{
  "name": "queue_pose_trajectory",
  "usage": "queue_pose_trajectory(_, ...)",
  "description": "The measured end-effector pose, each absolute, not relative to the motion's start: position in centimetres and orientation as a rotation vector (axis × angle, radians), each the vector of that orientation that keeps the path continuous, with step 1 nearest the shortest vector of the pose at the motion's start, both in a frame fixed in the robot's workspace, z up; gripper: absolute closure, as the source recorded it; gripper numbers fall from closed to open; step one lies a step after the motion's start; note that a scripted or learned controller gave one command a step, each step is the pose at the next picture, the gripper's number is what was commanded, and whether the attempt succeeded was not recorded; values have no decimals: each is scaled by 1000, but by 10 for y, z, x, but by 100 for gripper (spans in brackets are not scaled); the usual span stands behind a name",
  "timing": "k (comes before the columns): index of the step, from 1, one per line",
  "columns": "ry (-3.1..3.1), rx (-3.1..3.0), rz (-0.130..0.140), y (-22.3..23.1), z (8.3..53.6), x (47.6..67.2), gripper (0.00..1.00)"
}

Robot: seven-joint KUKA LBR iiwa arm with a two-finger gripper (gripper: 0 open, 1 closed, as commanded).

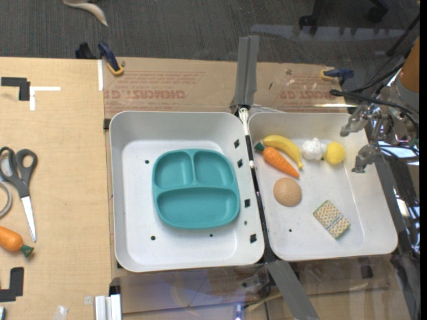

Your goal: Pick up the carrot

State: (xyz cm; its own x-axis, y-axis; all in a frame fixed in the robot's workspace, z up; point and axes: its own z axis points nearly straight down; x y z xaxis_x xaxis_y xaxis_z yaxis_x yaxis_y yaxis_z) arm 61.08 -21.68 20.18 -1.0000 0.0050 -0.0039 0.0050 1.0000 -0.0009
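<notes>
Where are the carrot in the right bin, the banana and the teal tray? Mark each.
carrot (pixel 281 163), camera view, middle of its orange body.
banana (pixel 283 148), camera view, mid-curve.
teal tray (pixel 196 207), camera view, bottom compartment floor.

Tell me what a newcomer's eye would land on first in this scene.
First, the teal divided plate, lying alone in the left bin. Next, the bright cluster at the back of the right bin: a carrot lying against a banana, with a lemon further right and a brown egg in front. The gripper hangs over that bin's far right corner.
</notes>
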Motion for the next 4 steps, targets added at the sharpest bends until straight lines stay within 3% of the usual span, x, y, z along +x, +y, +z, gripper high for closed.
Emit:
queue_pose_trajectory(1,3015,867,-1,-151,200,644,0)
queue_pose_trajectory(2,2987,965,-1,-97,164,652,0)
queue_pose_trajectory(3,2975,980,1,-93,96,625,0)
queue_pose_trajectory(4,2965,975,-1,-95,111,628,100)
